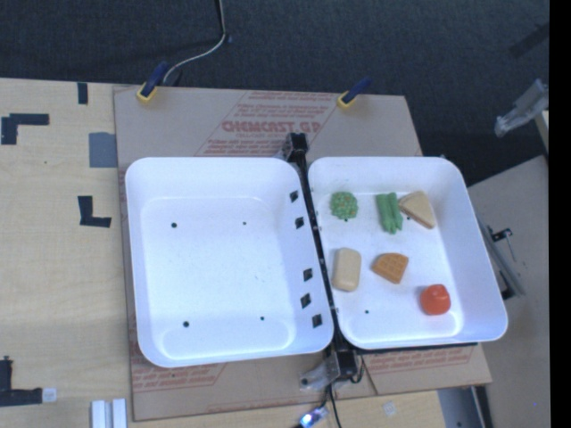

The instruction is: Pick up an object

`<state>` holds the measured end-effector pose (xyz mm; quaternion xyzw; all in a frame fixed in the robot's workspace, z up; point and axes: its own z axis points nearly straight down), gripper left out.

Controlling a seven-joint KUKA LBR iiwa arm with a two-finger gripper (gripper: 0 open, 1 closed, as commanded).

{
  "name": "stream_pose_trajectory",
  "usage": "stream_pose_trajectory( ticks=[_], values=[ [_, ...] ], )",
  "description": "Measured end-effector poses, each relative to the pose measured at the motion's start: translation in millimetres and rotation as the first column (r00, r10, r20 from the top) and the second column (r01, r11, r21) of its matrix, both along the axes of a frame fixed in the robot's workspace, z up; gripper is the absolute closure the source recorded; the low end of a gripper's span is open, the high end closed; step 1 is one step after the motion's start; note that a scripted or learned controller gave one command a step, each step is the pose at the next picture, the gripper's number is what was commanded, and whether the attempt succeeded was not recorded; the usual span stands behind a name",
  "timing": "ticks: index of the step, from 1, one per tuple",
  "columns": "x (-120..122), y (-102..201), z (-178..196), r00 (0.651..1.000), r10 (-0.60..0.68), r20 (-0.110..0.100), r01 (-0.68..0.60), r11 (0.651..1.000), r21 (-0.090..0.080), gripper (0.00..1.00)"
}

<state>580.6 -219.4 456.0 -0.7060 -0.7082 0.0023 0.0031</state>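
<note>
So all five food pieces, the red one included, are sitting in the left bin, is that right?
Not quite. The camera view shows all five pieces, including the red one, in the right bin, not the left bin.

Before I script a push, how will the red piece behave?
The red piece looks rounded, so it may roll rather than slide. It seems small and probably light. It lies near the right bin's rim, so a push could pin it there.
</note>
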Motion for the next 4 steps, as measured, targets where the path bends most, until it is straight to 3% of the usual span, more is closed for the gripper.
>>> stream_pose_trajectory(
  ticks=[1,2,3,4],
  values=[
    [-56.1,19.2,84.8,1.000,-0.002,0.016,0.002,1.000,-0.004,0.00],
    [-98.7,-4.2,79.6,1.000,-0.006,0.008,0.006,1.000,-0.003,0.00],
    [-96.7,-4.2,26.1,1.000,-0.003,0.003,0.003,1.000,-0.001,0.00],
    [-96.6,7.4,53.7,1.000,-0.002,0.010,0.002,1.000,-0.003,0.00]
  ],
)
